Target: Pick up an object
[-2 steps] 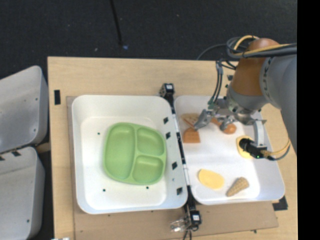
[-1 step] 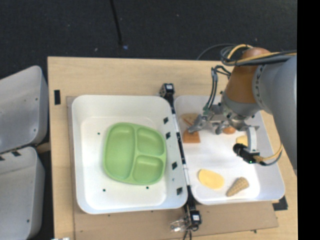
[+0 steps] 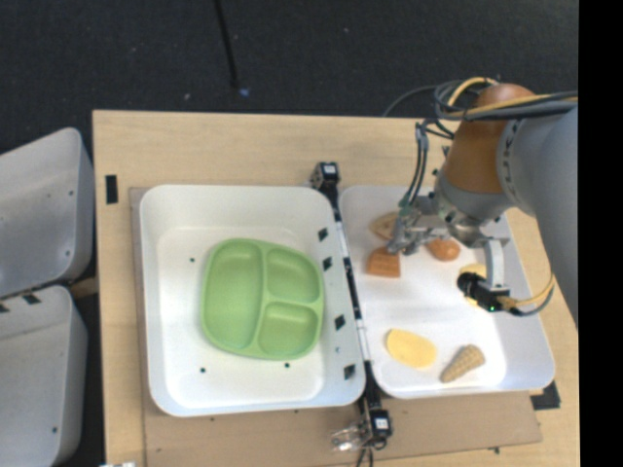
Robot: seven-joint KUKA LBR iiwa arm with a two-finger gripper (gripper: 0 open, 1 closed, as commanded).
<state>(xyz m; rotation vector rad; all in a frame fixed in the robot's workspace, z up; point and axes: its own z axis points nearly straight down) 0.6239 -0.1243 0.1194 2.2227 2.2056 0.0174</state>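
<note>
From the camera view above, the wooden surface (image 3: 234,129) carries two shallow white bins side by side. The left bin (image 3: 165,358) holds a green divided tray (image 3: 263,298) with three compartments, lying flat near the bin's middle and turned a little askew.

The right bin (image 3: 521,358) holds the loose objects. An orange-brown wedge (image 3: 384,264) lies near the bin's left wall, and a pale tan piece (image 3: 385,226) sits just above it, close to the bin's far rim. A small orange rounded piece (image 3: 444,250) lies just right of the wedge. Lower down, a flat yellow oval (image 3: 410,348) rests near the front, with a tan ridged cone (image 3: 463,363) just beside it on the right (its narrow end points toward the front left).

The grey arm, with its orange band (image 3: 479,149), comes in from the right and bends down over the far part of the right bin. The hand (image 3: 413,233) hangs low among the wedge, the tan piece and the orange rounded piece, very near all three. Its metal parts blur together, so I cannot tell how wide it stands, nor whether it touches anything.
</note>
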